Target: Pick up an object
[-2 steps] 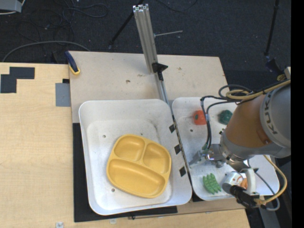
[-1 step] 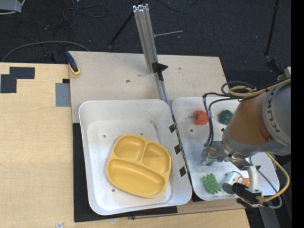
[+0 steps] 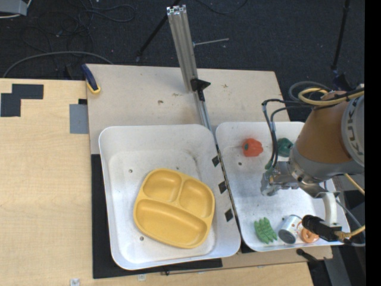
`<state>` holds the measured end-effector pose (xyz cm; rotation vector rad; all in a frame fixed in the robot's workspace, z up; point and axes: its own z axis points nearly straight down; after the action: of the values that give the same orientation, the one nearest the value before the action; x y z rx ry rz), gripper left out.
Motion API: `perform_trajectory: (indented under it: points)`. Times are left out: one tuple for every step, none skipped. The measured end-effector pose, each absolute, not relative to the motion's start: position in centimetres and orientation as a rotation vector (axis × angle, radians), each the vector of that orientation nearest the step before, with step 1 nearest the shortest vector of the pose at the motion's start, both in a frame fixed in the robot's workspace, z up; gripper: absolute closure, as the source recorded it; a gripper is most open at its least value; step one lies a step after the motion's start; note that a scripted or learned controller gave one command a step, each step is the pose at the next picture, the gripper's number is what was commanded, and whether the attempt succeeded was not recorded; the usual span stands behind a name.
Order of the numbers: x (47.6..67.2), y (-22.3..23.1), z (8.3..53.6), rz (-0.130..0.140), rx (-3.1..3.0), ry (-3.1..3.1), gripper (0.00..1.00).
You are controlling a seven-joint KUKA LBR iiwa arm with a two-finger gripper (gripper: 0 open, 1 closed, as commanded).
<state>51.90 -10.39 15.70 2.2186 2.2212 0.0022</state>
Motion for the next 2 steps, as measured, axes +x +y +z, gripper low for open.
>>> perform_trajectory:
  points:
    - [52.5, -11.3, 20.5, 0.002, 2.220, 2.220, 1.00]
    - [52.5, -11.4, 22.3, 0.000, 2.220, 2.223, 1.00]
